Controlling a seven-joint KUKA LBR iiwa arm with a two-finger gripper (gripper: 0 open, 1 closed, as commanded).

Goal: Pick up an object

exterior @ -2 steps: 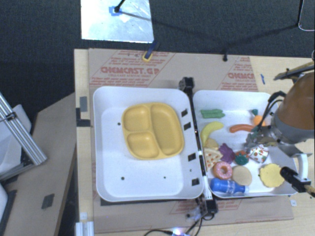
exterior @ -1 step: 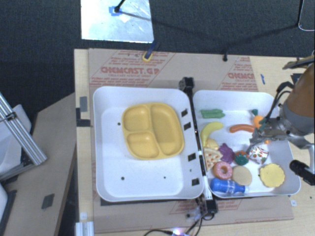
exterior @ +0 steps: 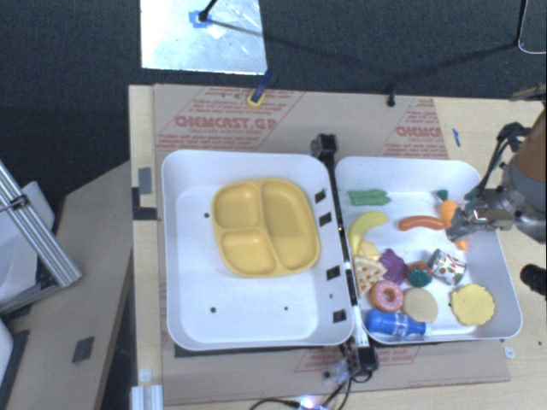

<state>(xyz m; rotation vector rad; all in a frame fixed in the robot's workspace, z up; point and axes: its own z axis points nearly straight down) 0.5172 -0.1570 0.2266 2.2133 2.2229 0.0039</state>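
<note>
The right bin (exterior: 479, 178) holds several toy foods: a green pod (exterior: 368, 198), a yellow banana (exterior: 367, 223), an orange-red sausage (exterior: 420, 223), a carrot (exterior: 448, 208), a purple piece (exterior: 394, 266), a waffle slice (exterior: 368, 273), a donut (exterior: 387, 296), a blue bottle (exterior: 395, 324), a tan cookie (exterior: 420, 305), a yellow ruffled disc (exterior: 473, 304) and a small printed can (exterior: 447, 265). My gripper (exterior: 462, 224) hangs at the bin's right side, just right of the sausage and beside the carrot. Nothing shows between its fingers.
The left bin (exterior: 188, 306) carries a yellow three-compartment plate (exterior: 263, 227). A black divider with clips (exterior: 333, 229) runs between the bins. The arm (exterior: 526, 186) comes in from the right over the bin's edge. Cardboard lies under both bins.
</note>
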